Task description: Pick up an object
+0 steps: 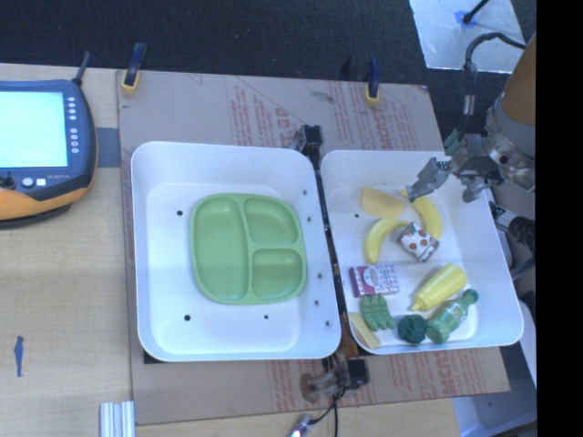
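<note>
You've got a light wooden table (64,280) here, with a brown cardboard sheet (264,107) spread over its middle and held at the far edge by two clamps (134,66). Sitting on that sheet, side by side and touching, are your left white bin (155,244) and right white bin (496,271). Off to the left, a pendant (41,148) with a lit screen rests on the bare wood.

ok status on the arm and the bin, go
Gripper above right bin, nothing visibly held. Bananas just below it. Toys crowded together; green tray alone in left bin.
</note>
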{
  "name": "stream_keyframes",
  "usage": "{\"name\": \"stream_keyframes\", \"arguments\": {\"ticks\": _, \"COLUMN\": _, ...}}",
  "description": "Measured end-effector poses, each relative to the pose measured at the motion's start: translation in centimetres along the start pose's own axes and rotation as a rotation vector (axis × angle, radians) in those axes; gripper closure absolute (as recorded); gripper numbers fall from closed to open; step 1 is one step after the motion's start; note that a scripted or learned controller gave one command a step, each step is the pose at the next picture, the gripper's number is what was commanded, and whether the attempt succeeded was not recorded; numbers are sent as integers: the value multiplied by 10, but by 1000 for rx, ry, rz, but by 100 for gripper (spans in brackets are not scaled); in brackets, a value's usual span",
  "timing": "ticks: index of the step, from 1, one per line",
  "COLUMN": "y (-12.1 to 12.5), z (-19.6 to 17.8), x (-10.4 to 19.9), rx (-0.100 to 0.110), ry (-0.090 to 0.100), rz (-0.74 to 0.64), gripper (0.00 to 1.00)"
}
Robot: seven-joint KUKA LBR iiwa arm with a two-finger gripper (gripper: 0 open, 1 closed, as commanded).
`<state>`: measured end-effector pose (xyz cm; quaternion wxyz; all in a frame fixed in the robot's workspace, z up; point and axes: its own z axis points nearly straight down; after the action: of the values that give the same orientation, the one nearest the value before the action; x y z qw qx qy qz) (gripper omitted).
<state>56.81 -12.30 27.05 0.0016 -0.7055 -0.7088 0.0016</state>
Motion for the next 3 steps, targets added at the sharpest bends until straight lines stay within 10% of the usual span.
{"name": "stream_keyframes", "arguments": {"ticks": 1, "y": 40, "z": 133, "x": 18, "rx": 3, "ry": -1, "rz": -1, "gripper": 0}}
{"name": "stream_keyframes", "arguments": {"ticks": 3, "y": 14, "z": 179, "x": 27, "rx": 3, "ry": 0, "rz": 1, "gripper": 0}}
